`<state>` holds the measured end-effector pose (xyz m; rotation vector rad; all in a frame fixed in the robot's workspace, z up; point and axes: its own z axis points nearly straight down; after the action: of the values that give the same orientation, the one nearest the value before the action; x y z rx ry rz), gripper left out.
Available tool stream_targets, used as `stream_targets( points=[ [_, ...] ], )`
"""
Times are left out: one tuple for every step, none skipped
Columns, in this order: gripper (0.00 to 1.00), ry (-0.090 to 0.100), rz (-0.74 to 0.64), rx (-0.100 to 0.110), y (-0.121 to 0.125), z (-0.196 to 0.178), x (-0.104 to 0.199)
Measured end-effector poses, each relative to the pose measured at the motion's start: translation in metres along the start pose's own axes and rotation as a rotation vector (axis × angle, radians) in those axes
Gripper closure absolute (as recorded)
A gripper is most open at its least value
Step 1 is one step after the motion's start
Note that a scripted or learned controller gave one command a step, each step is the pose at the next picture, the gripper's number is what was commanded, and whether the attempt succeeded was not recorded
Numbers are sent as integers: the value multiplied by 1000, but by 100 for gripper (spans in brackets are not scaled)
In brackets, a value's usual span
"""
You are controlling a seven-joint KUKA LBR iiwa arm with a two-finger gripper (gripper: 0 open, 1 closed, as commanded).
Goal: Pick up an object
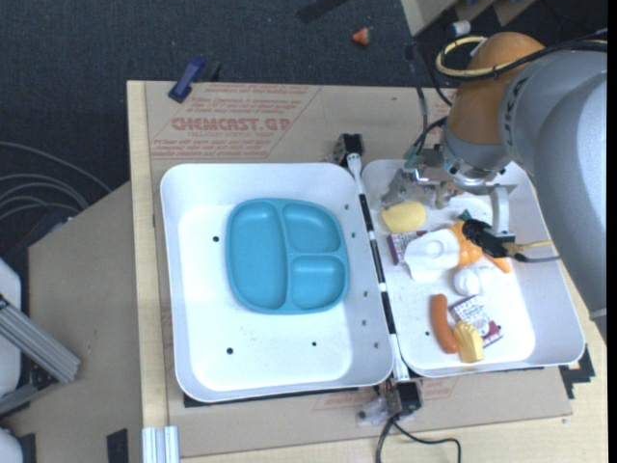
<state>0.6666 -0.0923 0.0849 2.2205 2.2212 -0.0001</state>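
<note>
Robot arm lowered into the right of two shallow white bins on a cardboard-topped bench over dark carpet.
Gripper (431,183) hangs low; whether it is open or closed cannot be told. Pale yellow rounded toy food piece (403,216) lies just below-left of it. Blue three-compartment plastic tray (286,255) sits well left, in the left bin (193,355).

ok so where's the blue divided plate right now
In the camera view the blue divided plate lies in the left white bin, toward its upper middle, across the divider from the cluttered right bin.
</note>
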Motion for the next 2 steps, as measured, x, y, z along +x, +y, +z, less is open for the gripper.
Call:
stream_targets(
  points=[
    [0,0,0,0,0,0,0],
    [0,-1,0,0,0,0,-3]
  ],
)
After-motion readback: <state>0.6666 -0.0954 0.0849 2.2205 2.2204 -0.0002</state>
